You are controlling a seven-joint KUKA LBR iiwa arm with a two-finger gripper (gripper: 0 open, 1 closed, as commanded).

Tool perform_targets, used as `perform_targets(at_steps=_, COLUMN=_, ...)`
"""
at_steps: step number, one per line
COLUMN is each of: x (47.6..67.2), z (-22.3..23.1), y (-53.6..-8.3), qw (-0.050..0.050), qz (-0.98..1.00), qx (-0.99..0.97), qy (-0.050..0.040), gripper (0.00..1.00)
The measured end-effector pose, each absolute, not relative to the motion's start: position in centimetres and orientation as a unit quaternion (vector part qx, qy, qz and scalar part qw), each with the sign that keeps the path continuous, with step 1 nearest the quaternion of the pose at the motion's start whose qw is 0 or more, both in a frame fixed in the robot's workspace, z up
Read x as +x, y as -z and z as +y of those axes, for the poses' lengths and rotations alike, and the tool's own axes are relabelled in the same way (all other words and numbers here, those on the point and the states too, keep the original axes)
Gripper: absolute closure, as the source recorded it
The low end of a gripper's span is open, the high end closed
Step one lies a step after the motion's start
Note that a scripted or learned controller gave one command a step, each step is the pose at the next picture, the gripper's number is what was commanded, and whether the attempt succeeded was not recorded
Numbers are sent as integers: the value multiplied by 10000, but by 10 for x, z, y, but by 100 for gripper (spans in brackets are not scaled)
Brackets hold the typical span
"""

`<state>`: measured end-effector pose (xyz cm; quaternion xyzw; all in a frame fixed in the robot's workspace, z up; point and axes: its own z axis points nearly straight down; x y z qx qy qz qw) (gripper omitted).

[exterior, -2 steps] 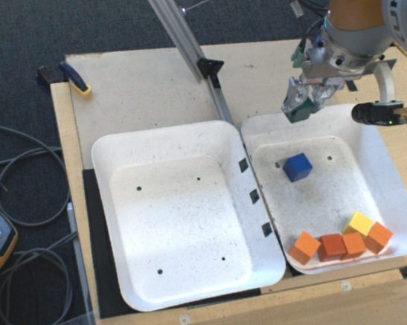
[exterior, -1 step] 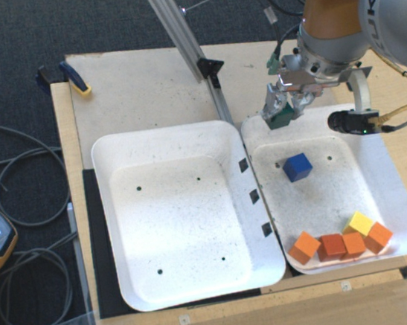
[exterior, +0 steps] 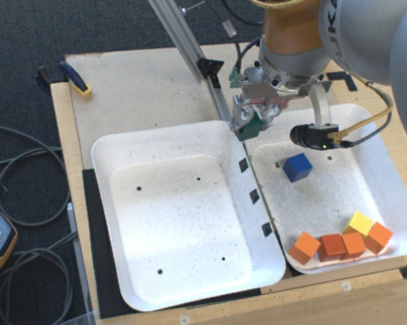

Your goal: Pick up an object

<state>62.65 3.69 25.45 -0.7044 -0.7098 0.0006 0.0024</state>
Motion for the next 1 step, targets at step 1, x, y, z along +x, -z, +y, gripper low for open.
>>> perform_targets(at_steps=1, x=617, z=90, y=-237, qw=29, qz=-7095, qx=-7047, qy=-10, gripper=100)
